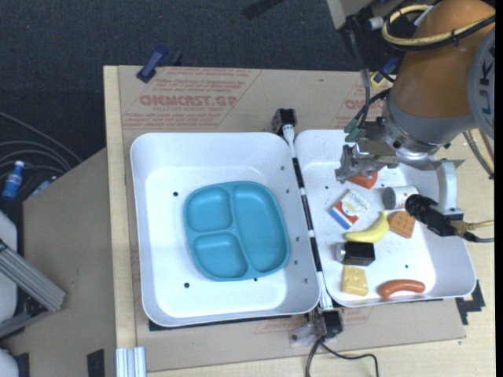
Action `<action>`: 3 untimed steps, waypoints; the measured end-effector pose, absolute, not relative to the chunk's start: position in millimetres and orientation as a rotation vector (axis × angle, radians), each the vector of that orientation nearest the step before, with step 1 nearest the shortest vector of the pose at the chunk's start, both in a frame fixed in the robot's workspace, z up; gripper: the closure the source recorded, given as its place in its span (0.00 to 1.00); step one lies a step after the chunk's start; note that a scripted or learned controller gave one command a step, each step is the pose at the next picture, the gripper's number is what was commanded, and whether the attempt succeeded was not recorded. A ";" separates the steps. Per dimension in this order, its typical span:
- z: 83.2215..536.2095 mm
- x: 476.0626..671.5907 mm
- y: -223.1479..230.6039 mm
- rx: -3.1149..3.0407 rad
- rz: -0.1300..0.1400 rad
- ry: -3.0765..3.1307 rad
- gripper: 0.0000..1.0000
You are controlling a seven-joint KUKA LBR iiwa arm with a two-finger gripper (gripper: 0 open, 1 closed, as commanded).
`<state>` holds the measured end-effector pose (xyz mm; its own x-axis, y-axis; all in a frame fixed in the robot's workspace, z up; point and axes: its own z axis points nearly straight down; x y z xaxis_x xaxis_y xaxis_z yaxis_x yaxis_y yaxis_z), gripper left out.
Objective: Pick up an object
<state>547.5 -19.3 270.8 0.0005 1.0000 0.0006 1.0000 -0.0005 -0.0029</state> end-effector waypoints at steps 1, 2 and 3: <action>246.8 619.0 -79.7 -2.223 0.001 -2.221 1.00; 249.1 646.9 -10.5 -2.220 -0.003 -2.224 1.00; 251.7 666.7 -58.4 -2.224 -0.001 -2.223 1.00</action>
